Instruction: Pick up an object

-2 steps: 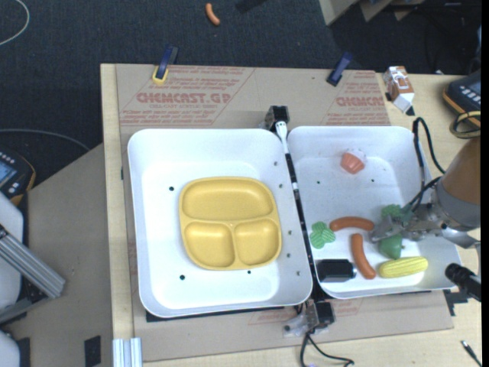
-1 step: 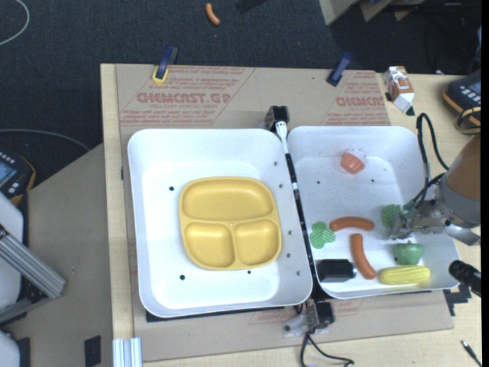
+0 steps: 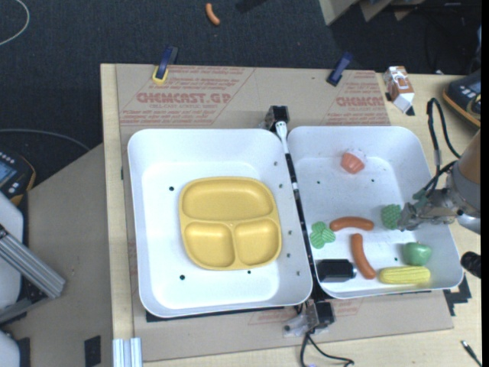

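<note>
The right bin (image 3: 397, 147) holds several toy foods. A pink-orange piece (image 3: 352, 161) lies near its far side. Two orange sausages lie in the middle, one crosswise (image 3: 351, 224) and one lengthwise (image 3: 363, 255). A green leafy piece (image 3: 322, 235) sits by the left wall. A yellow corn cob (image 3: 404, 275) and a black block (image 3: 335, 269) rest along the near wall, and a green pepper (image 3: 417, 252) lies above the corn. My gripper (image 3: 411, 215) reaches in low from the right, right next to a green broccoli piece (image 3: 390, 216). I cannot tell whether it touches the piece.
The left bin (image 3: 153, 205) holds a yellow divided plate (image 3: 229, 222). The arm (image 3: 466, 193) crosses the right bin's right rim. Clamps (image 3: 163, 63) and a small box (image 3: 398, 85) sit on the cardboard behind the bins.
</note>
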You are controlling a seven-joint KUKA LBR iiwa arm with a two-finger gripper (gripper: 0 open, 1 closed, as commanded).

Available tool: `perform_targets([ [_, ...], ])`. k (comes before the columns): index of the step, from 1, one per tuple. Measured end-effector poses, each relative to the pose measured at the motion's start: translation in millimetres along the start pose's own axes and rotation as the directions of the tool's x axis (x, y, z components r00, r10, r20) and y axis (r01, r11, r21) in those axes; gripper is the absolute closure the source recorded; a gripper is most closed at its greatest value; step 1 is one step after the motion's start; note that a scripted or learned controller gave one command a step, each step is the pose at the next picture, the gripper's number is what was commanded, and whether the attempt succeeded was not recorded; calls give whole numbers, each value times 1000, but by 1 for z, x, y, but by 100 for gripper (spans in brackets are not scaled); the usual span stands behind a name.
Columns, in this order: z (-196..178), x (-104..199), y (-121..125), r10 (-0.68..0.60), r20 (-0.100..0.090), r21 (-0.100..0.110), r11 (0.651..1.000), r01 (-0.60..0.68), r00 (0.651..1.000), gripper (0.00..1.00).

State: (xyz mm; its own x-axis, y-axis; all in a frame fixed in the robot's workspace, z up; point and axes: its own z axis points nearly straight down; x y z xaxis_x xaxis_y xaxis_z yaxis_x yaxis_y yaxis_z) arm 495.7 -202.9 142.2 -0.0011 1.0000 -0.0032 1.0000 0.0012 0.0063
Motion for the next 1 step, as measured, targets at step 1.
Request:
perform_targets([
  [1,-45,-2,8,0,1,-1,1000,0,1000,100],
])
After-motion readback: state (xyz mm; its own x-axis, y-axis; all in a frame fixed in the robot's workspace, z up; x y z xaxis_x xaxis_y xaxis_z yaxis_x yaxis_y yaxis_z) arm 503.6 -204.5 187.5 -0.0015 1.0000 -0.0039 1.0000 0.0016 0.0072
